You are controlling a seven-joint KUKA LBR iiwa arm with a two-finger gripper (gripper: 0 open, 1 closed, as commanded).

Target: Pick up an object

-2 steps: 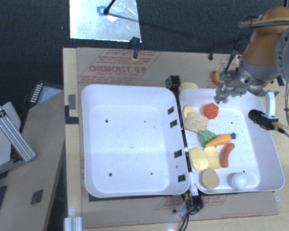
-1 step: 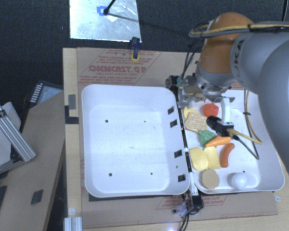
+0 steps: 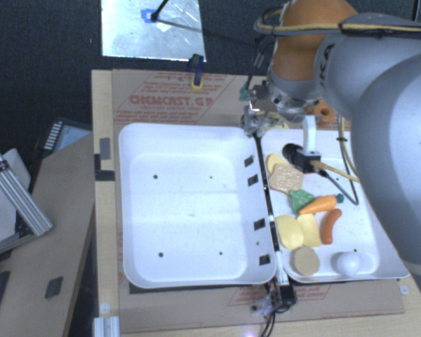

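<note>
Toys of food all lie in the right bin (image 3: 363, 239), and I go through them from its near end. At about five o'clock in this bin sits a white ball (image 3: 349, 262), and at six o'clock a tan disc (image 3: 306, 260), near to it. Just behind the disc are two yellow pieces (image 3: 298, 230), touching each other, with a red sausage (image 3: 330, 225) on their three o'clock side. Further back an orange carrot (image 3: 318, 203) lies across, its green top (image 3: 299, 198) toward nine o'clock, and behind that is a speckled cracker (image 3: 286, 179). The left bin (image 3: 182, 209) is at nine o'clock, past the divider (image 3: 268, 202).

My pincer (image 3: 255, 123) hangs at the far end, about eleven o'clock from the cracker, over the far end of the divider. Whether it is apart or together I cannot tell. Every toy I see rests on the bin floor. So I judge that the task is at its beginning: no object is lifted yet, and choosing one, going down, closing and raising are all left to do.
</note>
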